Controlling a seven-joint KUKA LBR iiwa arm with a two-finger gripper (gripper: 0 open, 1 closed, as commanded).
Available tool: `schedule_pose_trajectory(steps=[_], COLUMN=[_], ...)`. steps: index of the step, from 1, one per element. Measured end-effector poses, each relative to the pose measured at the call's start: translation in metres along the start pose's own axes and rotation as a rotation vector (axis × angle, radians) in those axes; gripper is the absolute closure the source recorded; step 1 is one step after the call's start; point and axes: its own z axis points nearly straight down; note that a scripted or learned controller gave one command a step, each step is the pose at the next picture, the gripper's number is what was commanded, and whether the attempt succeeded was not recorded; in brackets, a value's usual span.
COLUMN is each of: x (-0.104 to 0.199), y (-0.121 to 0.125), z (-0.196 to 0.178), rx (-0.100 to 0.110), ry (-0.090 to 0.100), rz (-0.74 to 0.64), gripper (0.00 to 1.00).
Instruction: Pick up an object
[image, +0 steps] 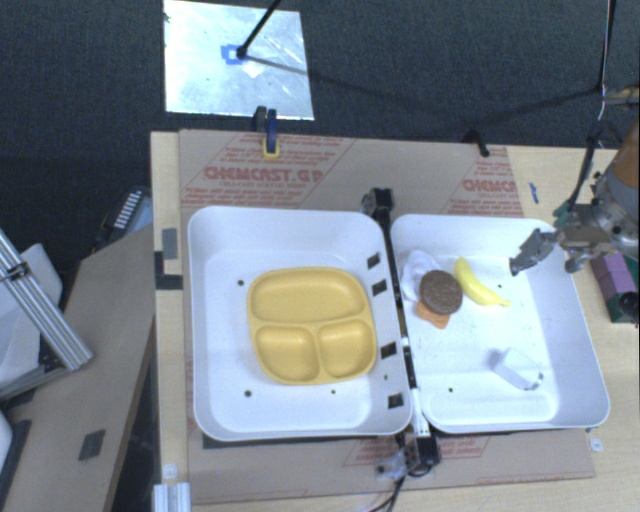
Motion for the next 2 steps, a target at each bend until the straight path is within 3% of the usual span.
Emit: schedule_pose_trajectory(steps=[1,2], x=[0.0,0.008], y=[0.002,-0.004], z=[-0.006,0.043], rx=[-0.01,-0.007], ry=[-0.002,-0.001], rz=[-0.003,-0.001], gripper=[0.0,0.0])
